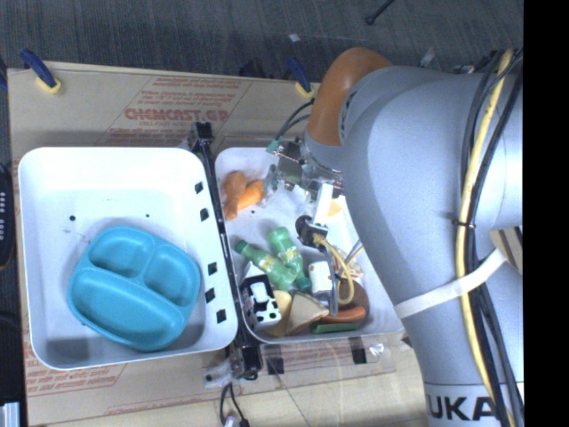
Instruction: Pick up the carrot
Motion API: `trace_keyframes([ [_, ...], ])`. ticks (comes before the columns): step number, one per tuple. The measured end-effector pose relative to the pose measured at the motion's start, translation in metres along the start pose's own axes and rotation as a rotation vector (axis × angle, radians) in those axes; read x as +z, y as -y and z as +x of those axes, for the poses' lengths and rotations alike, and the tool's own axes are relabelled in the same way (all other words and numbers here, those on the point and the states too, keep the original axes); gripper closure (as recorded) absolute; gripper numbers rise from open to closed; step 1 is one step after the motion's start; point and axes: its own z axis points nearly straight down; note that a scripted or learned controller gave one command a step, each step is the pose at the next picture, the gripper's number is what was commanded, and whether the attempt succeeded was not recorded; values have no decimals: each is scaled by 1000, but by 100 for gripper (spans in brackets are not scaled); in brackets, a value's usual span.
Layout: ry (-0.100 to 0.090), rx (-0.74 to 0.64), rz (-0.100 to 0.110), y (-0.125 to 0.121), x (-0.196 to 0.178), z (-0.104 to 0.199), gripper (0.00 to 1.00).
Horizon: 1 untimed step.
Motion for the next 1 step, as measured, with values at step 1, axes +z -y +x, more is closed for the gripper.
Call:
trace_keyframes([
  [1,-19,397,5,9,2,9,0],
])
